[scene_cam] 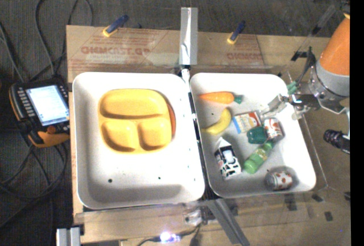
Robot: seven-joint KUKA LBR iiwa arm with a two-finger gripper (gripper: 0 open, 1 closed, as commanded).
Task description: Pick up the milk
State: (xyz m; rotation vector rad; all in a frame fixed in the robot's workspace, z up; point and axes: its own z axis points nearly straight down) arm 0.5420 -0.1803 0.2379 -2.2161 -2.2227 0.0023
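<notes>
The milk [227, 161] is a small white carton with black cow patches, lying in the right bin [307, 151] near its lower left. My gripper [276, 105] hangs over the upper right part of that bin, reaching in from the right. It is well apart from the milk, up and to the right of it, just above a small can [273, 128]. Nothing shows in its grasp.
The right bin also holds a carrot [216, 97], a banana [219, 122], a white and red carton [248, 121], a teal bottle [257, 136], a green bottle [257, 158] right beside the milk, and a grey can [280, 179]. A yellow divided plate [136, 120] lies in the left bin [91, 171].
</notes>
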